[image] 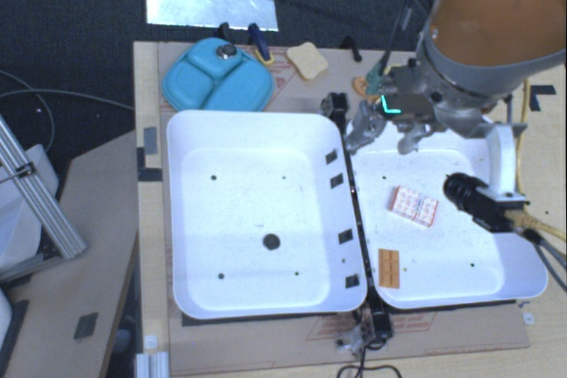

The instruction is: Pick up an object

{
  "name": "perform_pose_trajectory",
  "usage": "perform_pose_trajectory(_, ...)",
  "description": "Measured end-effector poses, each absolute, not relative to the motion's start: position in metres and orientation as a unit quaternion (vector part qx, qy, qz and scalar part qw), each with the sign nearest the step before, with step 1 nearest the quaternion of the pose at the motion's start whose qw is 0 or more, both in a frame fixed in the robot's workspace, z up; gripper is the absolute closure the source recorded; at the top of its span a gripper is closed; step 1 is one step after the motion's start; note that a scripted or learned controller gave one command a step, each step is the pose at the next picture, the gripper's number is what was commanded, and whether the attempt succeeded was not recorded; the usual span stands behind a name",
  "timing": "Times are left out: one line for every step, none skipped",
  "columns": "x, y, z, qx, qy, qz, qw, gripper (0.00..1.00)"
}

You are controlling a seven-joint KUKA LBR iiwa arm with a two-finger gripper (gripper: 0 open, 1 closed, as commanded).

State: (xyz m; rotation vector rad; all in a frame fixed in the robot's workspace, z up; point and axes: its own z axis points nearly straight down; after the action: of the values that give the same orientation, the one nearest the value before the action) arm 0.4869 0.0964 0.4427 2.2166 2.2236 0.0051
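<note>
Your gripper hangs released over the far rim of the right-hand shallow white bin, just beside the divider. Its two grey fingers stand apart with bare bin floor between them, and it grasps nothing.

The nearest candidate is the small flat white packet with red print. It lies on the bin floor below the gripper in the view and a little to its right, well clear of the walls. Further below, close to the divider, sits a flat orange-brown rectangular block. A small dark round disc rests down and far to the gripper's left, in the left-hand white bin.

Your main risk is probably flatness. All three things look low, so the fingers may close above them or scrape the floor and push them away instead of gripping.

Descend from where you are and you likely strike the rim or the divider, since nothing lies under the gripper.

The block hugs the divider, which leaves one finger little room. If you go for it, expect a jam or a skewed close.

The packet looks light and may slip out on the lift.
</note>
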Motion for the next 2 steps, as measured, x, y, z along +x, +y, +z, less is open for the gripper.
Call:
perform_pose_trajectory(0.486, 0.154, 0.349, 0.705, 0.709, -0.0009, -0.001, 0.00)
perform_pose_trajectory(0.537, 0.163, 0.430, 0.705, 0.709, 0.0048, 0.003, 0.00)
